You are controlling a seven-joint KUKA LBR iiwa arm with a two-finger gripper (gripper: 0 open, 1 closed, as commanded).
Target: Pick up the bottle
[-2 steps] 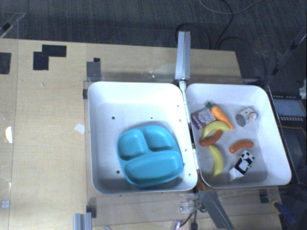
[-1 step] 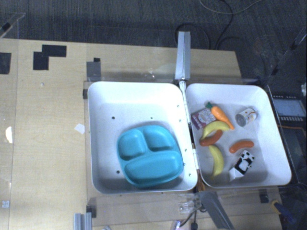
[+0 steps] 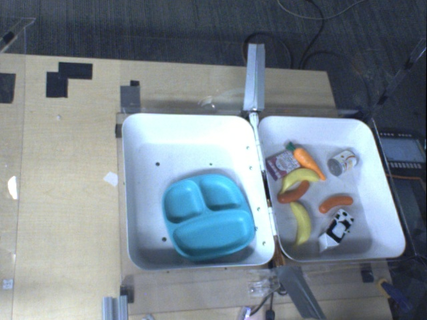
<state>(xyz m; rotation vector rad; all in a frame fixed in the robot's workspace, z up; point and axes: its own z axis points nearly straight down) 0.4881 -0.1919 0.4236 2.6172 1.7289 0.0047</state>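
The bottle [image 3: 337, 229], a small white one with black patches, lies tilted near the front wall of the right bin [image 3: 383, 179], toward that bin's front right corner and touching nothing that grips it. Just behind it lies a red-orange sausage [image 3: 335, 203], and further back, near the rear right corner, a small grey can [image 3: 342, 162] rests on its side with its open end facing the camera. To the left of the bottle a yellow banana [image 3: 301, 222] lies lengthwise, close to the bin's left wall. Behind that banana a second sausage [image 3: 293, 192] lies at a slant, touching a second banana [image 3: 300, 177] that curves over it. An orange carrot [image 3: 307, 159] with a green top lies against that banana's far side, and a purple and red packet [image 3: 281, 163] sits just left of it. The left bin [image 3: 143, 179] holds a blue divided plate [image 3: 208, 217] with three compartments, set toward the front of the bin, nothing lying in them.
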